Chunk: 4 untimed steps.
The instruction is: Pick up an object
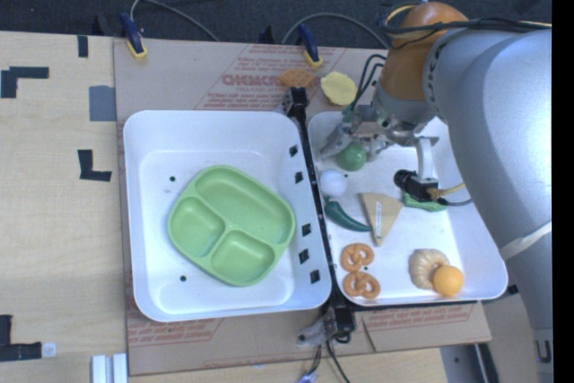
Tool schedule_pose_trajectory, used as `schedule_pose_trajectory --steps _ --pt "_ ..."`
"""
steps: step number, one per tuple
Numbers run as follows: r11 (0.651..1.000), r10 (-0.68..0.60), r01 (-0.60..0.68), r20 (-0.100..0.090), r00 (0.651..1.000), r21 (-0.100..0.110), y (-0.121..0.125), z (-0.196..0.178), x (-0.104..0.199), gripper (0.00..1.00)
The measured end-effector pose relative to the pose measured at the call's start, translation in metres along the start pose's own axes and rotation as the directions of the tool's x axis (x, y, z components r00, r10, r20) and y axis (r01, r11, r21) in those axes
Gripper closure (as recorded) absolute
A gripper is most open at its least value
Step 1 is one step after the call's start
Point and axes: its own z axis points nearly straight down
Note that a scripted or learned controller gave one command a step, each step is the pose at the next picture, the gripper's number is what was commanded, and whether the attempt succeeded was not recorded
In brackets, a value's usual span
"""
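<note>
My gripper [357, 142] hangs low over the back left part of the right bin [475, 269]. A green round object [352, 160] lies directly under it, partly covered by it. Whether the gripper touches the green object is unclear. Close by in the same bin lie a white ball [333, 184], a dark green pepper [343, 214] and a pale cheese wedge [380, 213]. Nearer the front lie two pretzels [358, 257], a beige pastry [425, 265] and an orange ball [447, 280].
The left bin [148, 139] holds a green divided plate [231, 224]. A yellow piece [339, 88] and an orange piece [294, 78] lie on the cardboard behind the bins. The big grey arm [502, 121] covers the right bin's right side.
</note>
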Motion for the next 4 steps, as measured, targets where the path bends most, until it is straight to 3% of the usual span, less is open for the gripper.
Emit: schedule_pose_trajectory --steps 4 --pt "1.000 0.000 0.000 0.000 1.000 0.000 0.0000 0.0000 -0.0011 0.00"
